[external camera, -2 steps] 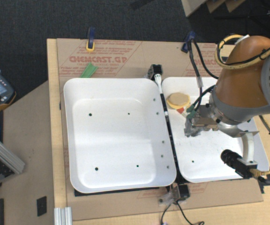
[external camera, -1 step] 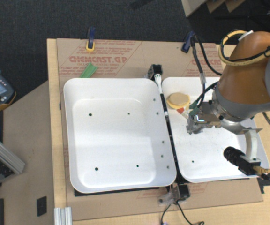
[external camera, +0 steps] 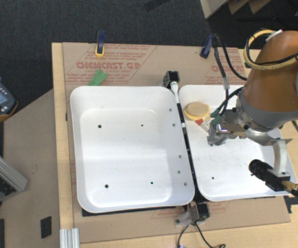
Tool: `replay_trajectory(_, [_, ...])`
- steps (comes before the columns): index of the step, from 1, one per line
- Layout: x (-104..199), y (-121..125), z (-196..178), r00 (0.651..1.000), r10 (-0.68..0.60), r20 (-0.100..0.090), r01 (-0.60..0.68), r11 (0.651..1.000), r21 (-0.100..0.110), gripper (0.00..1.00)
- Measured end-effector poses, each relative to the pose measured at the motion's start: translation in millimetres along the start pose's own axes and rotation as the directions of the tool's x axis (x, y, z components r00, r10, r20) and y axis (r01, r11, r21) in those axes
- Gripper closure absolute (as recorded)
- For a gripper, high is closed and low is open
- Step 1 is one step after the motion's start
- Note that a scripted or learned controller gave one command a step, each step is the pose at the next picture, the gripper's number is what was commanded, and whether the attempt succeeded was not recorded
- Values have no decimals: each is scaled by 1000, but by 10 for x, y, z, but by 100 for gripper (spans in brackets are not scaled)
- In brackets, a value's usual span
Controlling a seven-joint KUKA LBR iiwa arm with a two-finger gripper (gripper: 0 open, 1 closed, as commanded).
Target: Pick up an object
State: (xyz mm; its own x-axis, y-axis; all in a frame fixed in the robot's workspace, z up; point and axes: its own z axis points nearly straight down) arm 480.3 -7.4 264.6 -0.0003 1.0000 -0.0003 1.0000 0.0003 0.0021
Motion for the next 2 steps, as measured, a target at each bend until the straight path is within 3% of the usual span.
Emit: replay_trajectory(2, [0, 10, -199, 1000, -1, 1, 1, 1000, -3, 100])
